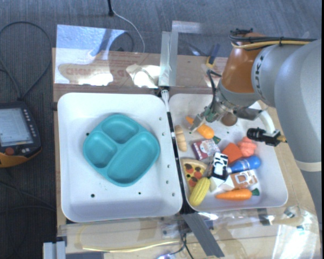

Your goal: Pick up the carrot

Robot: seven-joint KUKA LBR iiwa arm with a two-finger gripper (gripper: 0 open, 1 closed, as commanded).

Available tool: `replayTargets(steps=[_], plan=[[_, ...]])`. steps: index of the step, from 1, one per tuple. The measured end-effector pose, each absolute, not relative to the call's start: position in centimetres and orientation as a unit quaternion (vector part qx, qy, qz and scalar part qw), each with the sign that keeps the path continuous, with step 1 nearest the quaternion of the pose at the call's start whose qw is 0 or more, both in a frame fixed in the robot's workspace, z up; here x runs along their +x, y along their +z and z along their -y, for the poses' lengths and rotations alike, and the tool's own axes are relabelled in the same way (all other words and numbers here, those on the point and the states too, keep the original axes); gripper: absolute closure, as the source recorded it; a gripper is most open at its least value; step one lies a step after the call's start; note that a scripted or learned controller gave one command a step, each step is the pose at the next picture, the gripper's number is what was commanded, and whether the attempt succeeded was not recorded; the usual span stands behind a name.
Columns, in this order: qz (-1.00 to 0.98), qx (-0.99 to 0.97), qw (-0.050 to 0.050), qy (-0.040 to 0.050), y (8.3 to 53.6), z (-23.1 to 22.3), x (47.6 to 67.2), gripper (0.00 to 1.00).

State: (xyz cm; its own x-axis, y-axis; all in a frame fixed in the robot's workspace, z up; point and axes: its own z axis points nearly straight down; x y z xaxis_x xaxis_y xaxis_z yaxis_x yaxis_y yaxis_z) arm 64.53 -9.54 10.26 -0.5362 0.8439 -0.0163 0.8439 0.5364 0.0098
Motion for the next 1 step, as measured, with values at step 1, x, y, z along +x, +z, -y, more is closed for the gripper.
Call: replayTargets(steps=[1], plan=[[-0.882,0.472,0.005,0.0019,19.98,3.71,66.63,1.0]])
